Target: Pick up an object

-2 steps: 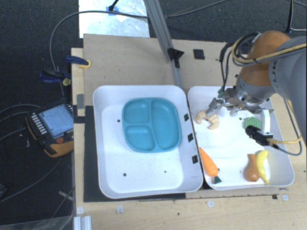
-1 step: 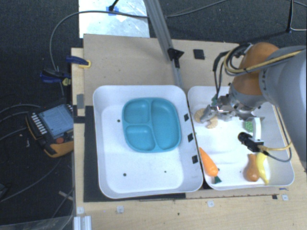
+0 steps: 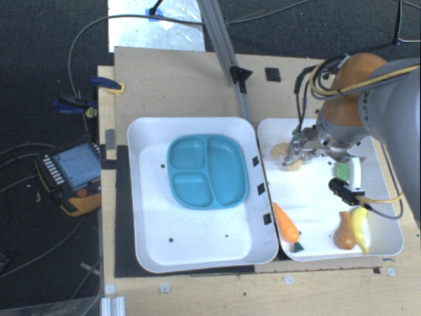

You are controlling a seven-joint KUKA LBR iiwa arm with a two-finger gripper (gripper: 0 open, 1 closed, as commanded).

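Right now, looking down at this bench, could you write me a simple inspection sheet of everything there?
Surface: brown bench board bearing two shallow white bins, left bin and right bin.
Job's things: in the right bin, a carrot, a banana, an orange pear-shaped piece, a green-and-white item and a pale piece beside the gripper.
Clutter: blue divided plate in the left bin.
Gripper: gripper low in the right bin's far corner, by the pale piece; grip unclear.
Cables: black cables along the arm; more on the floor, left.
Surroundings: clamps at the bench's left edge, handheld controller on the floor.
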